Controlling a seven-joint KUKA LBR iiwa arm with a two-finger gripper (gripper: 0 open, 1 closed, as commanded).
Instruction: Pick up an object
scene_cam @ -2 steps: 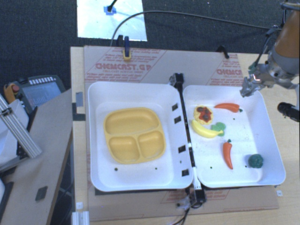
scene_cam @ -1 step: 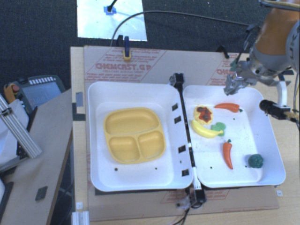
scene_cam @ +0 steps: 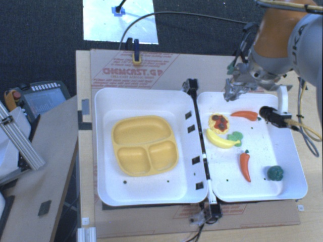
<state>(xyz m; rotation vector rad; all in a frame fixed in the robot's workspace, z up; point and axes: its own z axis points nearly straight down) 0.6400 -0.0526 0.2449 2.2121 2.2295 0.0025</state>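
Note:
My gripper [scene_cam: 233, 94] hangs over the back left part of the right bin [scene_cam: 290, 150], above and slightly behind the toy food. Just in front of it lie a yellow pizza slice [scene_cam: 219, 122] with red topping and an orange pepper [scene_cam: 245, 115]. A yellow banana [scene_cam: 221, 139] lies beside a small green piece [scene_cam: 234, 135]. Further forward are an orange carrot [scene_cam: 245, 166] and a dark green broccoli [scene_cam: 275, 173]. Nothing shows in the gripper.
The left bin [scene_cam: 108, 110] holds a yellow divided tray [scene_cam: 145, 145]. A black clip strip [scene_cam: 198, 135] runs along the seam between the bins. A teach pendant [scene_cam: 43, 99] and an aluminium rail [scene_cam: 20, 137] lie on the side table at left.

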